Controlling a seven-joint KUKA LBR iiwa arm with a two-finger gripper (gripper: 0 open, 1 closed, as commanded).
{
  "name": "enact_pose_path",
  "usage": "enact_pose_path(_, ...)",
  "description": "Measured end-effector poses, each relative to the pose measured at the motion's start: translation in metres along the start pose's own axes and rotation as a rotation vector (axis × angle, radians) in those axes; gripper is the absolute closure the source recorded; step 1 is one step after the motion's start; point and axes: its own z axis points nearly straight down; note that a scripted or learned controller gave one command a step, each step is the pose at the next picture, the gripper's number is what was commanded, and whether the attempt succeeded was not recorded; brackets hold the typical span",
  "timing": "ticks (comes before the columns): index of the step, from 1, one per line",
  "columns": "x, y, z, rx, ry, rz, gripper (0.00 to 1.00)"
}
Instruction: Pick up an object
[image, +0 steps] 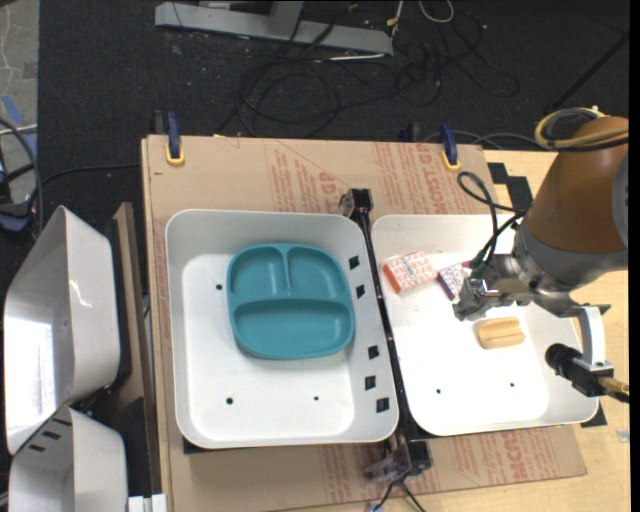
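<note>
Gripper (468, 297) low in the right bin (420, 400), finger state indiscernible; the tan block (499, 332) lies just to its near-right, long axis left–right, with the red-and-white packet (410, 271) to its far-left.

The claw (470, 296) hangs over the right bin (430, 400), apparently just beside the tan block (499, 332).

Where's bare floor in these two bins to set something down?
Left bin: the front strip below the teal divided plate. Right bin: the front half below the tan block. Crowded: the right bin's back, where the claw sits by the red-and-white packet.
</note>
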Motion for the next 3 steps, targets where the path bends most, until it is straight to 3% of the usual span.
enact_pose_path(1,0.043,-0.003,0.003,0.003,0.002,-0.003,1.0)
enact_pose_path(3,0.158,-0.011,0.007,0.004,0.001,-0.004,1.0)
